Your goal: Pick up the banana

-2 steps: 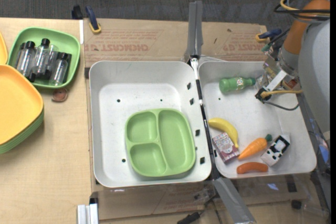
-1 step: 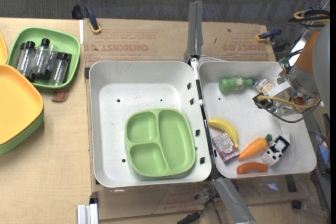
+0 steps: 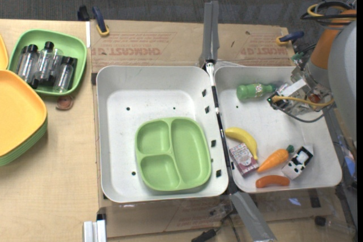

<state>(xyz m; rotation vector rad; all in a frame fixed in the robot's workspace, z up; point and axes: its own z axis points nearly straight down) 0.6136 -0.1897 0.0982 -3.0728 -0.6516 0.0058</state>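
The banana (image 3: 243, 139) is yellow and curved. It lies in the right bin (image 3: 317, 139) near the bin's left wall, just above a small pink carton (image 3: 243, 159). My gripper (image 3: 303, 93) hangs at the bin's upper right, well away from the banana, beside a green bottle (image 3: 255, 90) that lies on its side. Nothing shows in its grasp.
An orange carrot (image 3: 273, 159), a red sausage-shaped toy (image 3: 272, 181) and a black-and-white cow toy (image 3: 299, 162) lie near the right bin's front. A green divided plate (image 3: 173, 153) sits in the left bin (image 3: 113, 122). On the bench to the left stand a green tray of vials (image 3: 48, 62) and orange plates (image 3: 17, 116).
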